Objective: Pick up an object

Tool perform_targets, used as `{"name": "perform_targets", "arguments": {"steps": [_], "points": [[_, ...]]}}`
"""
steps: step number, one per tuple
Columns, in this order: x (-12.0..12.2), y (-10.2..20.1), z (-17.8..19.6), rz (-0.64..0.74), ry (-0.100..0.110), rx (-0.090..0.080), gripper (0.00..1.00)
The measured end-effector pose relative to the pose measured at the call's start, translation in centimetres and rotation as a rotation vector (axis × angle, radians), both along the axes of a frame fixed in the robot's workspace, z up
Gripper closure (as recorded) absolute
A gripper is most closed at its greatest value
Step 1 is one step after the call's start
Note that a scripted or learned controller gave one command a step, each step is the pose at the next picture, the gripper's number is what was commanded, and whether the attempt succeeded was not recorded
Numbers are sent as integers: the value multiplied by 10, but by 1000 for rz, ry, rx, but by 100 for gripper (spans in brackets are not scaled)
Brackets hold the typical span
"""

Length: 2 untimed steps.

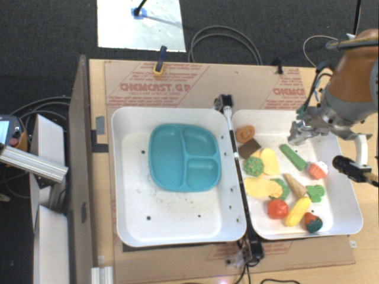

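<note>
We see the gripper (pixel 300 131) hovering over the right bin (pixel 349 218), just above the green stick (pixel 292 157); we cannot tell how its jaws stand. Other toy foods, among them a tomato (pixel 277 208) and banana (pixel 298 211), lie below that stick.

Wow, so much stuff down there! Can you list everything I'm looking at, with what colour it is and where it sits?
Bins: 2, white, side by side on the bench.
Divided plate: 1, teal, in the left bin.
Toy foods: about a dozen, green, yellow, red, orange, brown, piled in the right bin.
Clamp: 1, yellow with blue handle, bench's far edge.
Cables: black loops, on the floor behind the bench.
Sheet: 1, pale, on the floor.
Arm: 1, grey with orange band, at right.
End effector: 1, over the right bin's far side.
</note>
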<state>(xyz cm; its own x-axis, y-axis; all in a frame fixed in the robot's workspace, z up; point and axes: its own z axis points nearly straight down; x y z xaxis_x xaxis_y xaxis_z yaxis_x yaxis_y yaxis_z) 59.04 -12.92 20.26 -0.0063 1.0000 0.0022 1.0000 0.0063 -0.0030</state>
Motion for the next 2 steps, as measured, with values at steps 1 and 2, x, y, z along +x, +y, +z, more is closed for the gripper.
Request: {"name": "perform_targets", "arguments": {"steps": [1,2], "points": [[24,-76,-35,-9,-7,-6,100],[-15,8,25,3,-6,0,100]]}}
